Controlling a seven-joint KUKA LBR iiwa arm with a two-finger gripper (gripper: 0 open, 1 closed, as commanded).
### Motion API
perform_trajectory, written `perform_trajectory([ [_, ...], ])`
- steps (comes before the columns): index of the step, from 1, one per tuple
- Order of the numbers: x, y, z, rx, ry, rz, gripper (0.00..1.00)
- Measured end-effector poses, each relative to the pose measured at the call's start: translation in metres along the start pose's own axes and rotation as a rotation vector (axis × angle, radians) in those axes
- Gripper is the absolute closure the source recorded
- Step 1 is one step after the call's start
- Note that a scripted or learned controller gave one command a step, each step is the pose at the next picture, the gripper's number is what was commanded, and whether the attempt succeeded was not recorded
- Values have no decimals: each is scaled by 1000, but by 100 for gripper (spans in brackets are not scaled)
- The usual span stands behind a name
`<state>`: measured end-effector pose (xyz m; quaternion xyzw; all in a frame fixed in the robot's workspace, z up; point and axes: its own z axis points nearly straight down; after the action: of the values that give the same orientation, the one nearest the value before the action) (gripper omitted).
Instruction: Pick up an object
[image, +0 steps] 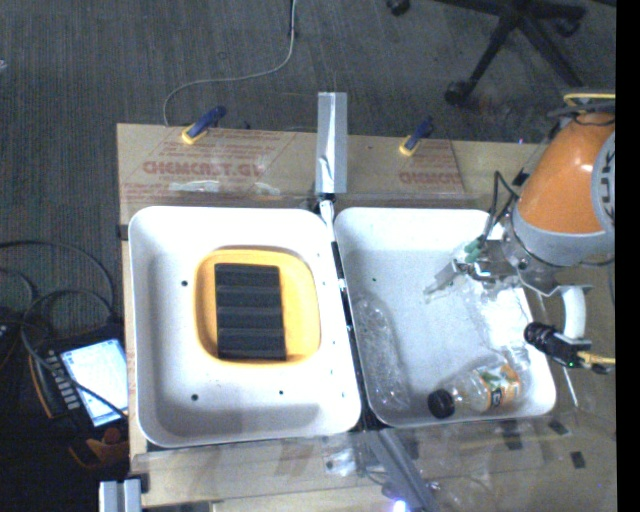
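Camera view looks down on two shallow white bins. One yellow tray-like object with a black ribbed insert (257, 306) lies in the left bin (160, 330). One clear plastic bottle with a black cap (478, 391) lies at the right bin's (400, 250) near edge. Whether the two-finger gripper (480, 262), above the right bin's far right part, is spread or closed cannot be told.

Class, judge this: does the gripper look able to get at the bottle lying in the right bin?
Probably yes. The bottle lies uncovered near the front of the right bin, and the gripper is above that same bin.
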<state>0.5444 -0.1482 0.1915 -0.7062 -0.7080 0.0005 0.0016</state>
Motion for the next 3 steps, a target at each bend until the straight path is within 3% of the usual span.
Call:
perform_trajectory([
  [1,-60,-61,-84,-2,-4,34,0],
  [2,-48,-55,20,0,0,133,0],
  [3,-65,-61,72,1,0,-57,0],
])
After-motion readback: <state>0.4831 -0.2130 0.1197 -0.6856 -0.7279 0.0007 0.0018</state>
